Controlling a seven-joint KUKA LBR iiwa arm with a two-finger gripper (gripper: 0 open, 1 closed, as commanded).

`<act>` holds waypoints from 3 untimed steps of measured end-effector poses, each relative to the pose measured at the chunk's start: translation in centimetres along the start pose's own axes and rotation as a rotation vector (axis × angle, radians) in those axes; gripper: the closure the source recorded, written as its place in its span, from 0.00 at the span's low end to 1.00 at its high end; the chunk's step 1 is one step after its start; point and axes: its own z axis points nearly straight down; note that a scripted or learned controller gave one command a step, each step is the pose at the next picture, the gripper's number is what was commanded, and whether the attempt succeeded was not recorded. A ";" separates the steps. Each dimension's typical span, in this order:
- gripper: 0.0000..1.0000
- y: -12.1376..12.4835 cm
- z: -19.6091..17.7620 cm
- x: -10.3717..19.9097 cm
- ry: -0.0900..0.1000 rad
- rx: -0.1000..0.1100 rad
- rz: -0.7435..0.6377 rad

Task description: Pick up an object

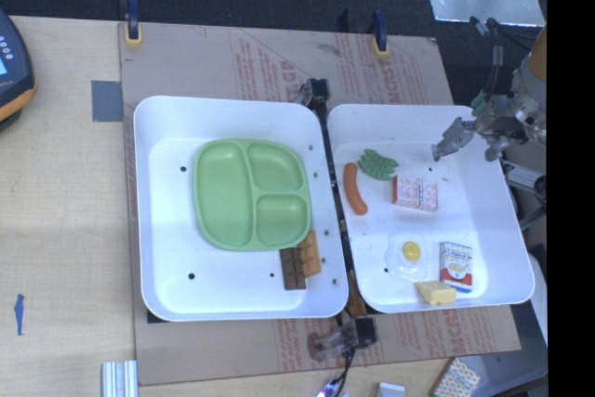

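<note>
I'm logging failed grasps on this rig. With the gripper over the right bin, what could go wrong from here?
The gripper hangs near the bin's upper right, with no item under it, so closing there may catch nothing. The fried egg, carton and cheese sit close together; reaching for one may nudge the others. The sausage lies near the bin's left wall, leaving little room for the gripper.

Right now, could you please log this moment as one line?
gripper: over right bin, nothing held | sausage, carton nearby | tray: left bin
</note>
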 end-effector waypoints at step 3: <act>0.00 8.0 8.2 -0.9 -0.002 -0.005 0.002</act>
